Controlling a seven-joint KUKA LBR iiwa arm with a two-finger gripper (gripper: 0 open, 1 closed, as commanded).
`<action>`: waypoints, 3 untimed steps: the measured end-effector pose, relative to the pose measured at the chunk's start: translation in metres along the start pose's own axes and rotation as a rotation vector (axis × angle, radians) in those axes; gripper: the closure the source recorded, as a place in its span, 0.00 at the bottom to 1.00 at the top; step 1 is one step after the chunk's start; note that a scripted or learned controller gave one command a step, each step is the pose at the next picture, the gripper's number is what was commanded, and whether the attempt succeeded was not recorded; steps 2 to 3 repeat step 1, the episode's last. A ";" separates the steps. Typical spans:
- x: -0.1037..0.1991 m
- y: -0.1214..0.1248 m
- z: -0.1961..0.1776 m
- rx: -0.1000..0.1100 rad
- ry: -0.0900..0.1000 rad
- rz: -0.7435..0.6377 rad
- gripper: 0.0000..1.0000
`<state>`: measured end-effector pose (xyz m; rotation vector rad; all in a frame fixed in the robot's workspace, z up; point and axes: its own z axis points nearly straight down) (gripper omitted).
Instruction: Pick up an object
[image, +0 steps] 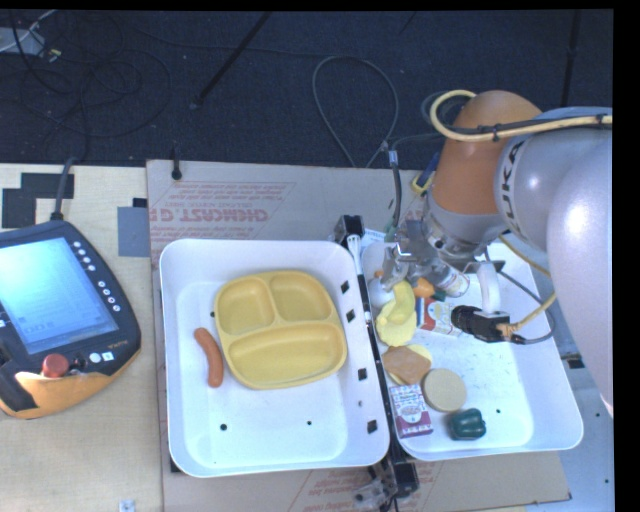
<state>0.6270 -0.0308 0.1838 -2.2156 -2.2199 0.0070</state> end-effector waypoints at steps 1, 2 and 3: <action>0.012 -0.026 0.001 0.003 0.000 0.001 1.00; 0.012 -0.026 0.001 0.003 0.000 0.001 1.00; 0.012 -0.026 0.001 0.003 0.000 0.001 1.00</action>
